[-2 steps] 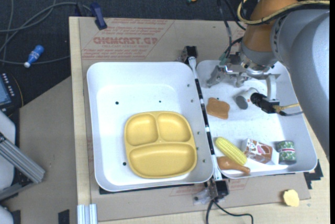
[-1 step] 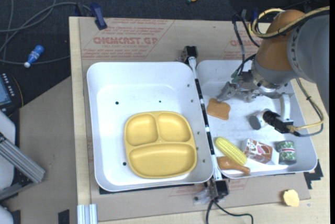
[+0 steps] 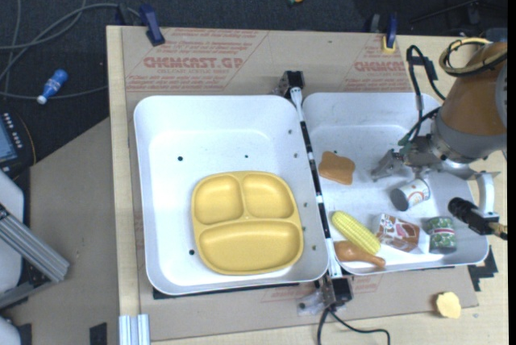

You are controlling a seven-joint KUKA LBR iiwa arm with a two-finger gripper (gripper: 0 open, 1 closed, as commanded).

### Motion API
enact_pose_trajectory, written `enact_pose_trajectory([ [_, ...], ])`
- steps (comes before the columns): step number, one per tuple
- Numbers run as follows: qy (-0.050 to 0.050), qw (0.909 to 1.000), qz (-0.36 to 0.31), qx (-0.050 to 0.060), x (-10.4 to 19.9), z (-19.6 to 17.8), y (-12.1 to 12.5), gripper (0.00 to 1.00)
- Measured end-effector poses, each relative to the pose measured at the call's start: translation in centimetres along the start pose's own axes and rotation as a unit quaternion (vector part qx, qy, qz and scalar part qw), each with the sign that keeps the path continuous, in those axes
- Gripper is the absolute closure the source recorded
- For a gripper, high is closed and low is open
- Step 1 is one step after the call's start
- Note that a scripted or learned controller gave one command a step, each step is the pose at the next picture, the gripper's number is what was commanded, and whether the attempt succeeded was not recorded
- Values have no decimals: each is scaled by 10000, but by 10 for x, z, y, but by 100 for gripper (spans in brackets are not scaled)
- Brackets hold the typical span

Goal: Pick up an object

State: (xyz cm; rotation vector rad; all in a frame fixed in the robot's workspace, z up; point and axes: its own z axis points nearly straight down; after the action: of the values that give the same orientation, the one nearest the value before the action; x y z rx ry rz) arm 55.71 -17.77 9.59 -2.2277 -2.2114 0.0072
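A big yellow plastic plate with three sections [image 3: 246,221] sits in the left white bin [image 3: 161,134]. In the right white bin [image 3: 355,114], a brown toast-shaped toy [image 3: 336,168] lies at 9 o'clock from the jaws [image 3: 393,164]. A yellow toy corn cob [image 3: 355,231] and a small white cup with red marks [image 3: 410,194] lie toward 6 o'clock. The jaws hang low with the metal fingers spread apart, holding nothing, just above the cup.
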Motion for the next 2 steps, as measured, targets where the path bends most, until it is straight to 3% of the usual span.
enact_pose_trajectory([
  [1,14,10000,-16,2,-11,12,-48,0],
  [2,8,10000,-47,-26,65,12,-79,0],
])
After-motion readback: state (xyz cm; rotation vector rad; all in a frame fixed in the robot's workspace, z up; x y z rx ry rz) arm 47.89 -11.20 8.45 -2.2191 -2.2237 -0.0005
